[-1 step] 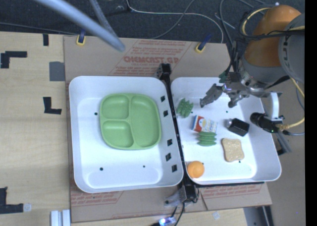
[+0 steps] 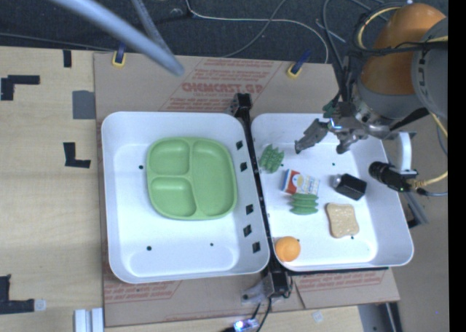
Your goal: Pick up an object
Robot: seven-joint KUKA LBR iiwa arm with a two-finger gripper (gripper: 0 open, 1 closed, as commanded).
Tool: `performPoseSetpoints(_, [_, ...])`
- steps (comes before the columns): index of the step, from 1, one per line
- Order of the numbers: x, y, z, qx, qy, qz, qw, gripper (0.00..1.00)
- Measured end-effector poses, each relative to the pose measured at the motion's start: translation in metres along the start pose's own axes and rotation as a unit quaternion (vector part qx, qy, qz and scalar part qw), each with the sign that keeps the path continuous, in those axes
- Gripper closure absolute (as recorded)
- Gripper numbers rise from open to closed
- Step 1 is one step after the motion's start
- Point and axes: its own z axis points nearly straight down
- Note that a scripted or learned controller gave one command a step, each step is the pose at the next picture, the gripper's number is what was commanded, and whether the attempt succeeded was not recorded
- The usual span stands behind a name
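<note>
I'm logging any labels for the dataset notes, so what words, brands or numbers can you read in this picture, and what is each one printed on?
Red print on the cardboard sheet under the bins: several lines, too blurred to read with certainty.
Small red and white carton in the right bin: has printing, too small to read.
Nothing else carries readable text.

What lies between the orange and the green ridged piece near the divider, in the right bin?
In the camera view, bare white bin floor lies between the orange and the green ridged piece; the small carton sits just right of that line.
</note>
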Motion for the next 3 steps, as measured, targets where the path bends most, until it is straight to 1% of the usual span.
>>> performPoseSetpoints(1, [0.004,0.004,0.046,0.002,0.000,0.000,1.0000,0.00])
performPoseSetpoints(2, [-0.005,-0.001,0.103,0.003,0.000,0.001,1.0000,0.00])
performPoseSetpoints(3, [-0.005,-0.001,0.135,0.000,-0.001,0.000,1.0000,0.00])
